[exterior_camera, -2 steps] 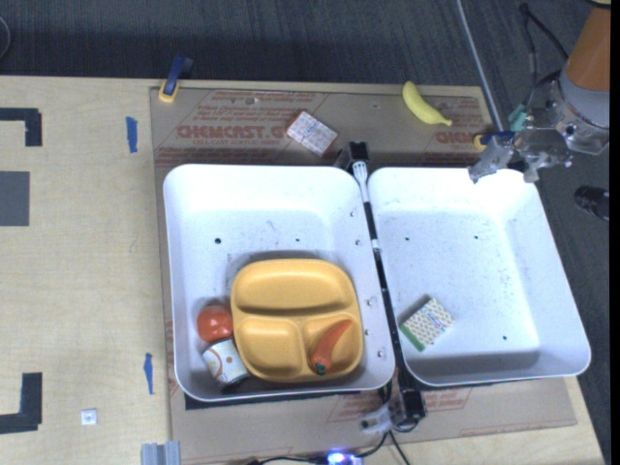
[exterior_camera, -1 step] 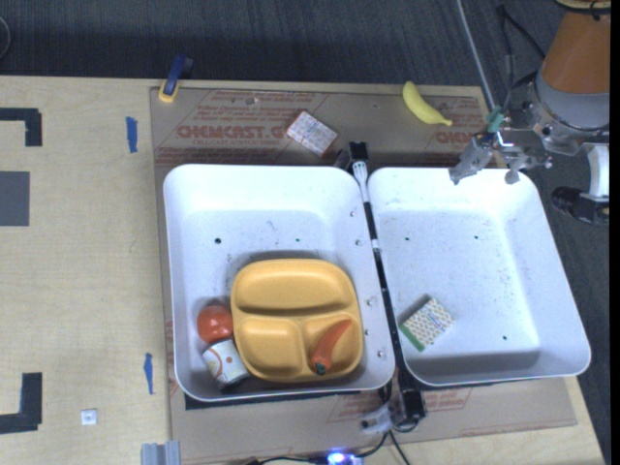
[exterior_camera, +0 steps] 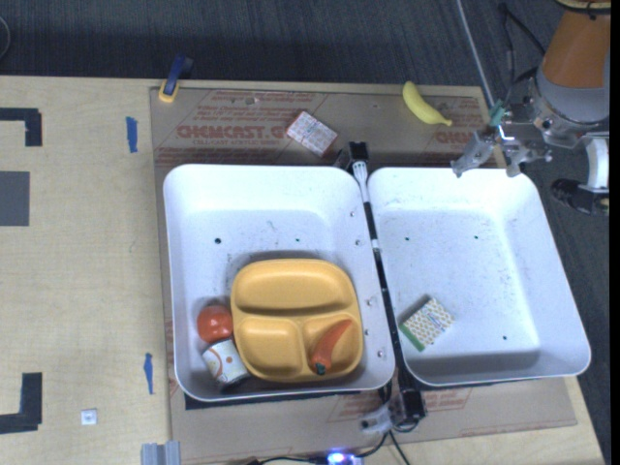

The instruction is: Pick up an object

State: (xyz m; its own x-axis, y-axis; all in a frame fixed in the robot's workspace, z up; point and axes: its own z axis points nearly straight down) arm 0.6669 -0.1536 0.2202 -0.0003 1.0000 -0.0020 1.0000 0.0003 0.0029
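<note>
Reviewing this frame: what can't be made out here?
- Gripper: small and blurred at the right bin's back rim; finger state unreadable.
- Arm: cut off by the top-right edge.
- Small item: partly hidden beside the yellow tray; identity unclear.

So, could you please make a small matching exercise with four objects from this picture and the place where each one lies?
Objects:
1. yellow divided tray
2. banana
3. small patterned packet
4. claw

Places:
A. in the right bin
B. on the board behind the bins
C. in the left bin
D. above the back edge of the right bin

Pairs: 1-C, 2-B, 3-A, 4-D
</note>
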